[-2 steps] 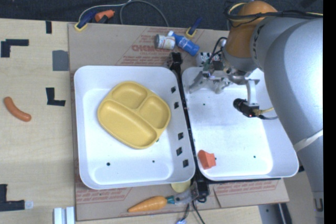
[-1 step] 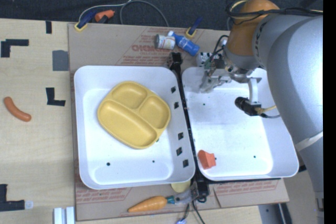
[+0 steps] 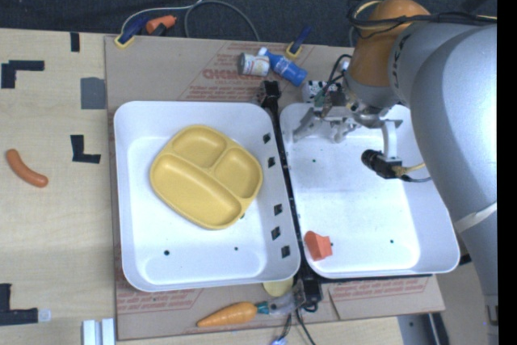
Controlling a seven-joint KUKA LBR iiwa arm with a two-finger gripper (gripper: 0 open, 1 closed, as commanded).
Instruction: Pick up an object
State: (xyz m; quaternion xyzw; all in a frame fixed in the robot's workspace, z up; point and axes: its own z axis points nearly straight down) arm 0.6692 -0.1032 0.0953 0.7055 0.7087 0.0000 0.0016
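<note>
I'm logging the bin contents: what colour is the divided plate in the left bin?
Yellow all over; the divided plate shows plainly in the camera view.

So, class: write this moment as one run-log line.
gripper: far end of right bin, nothing seen held | orange block: right bin, near-left corner | yellow divided plate: left bin

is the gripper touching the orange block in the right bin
Apart. The camera view shows the gripper at the right bin's far edge and the orange block near its front-left corner, bare white floor between.
</note>
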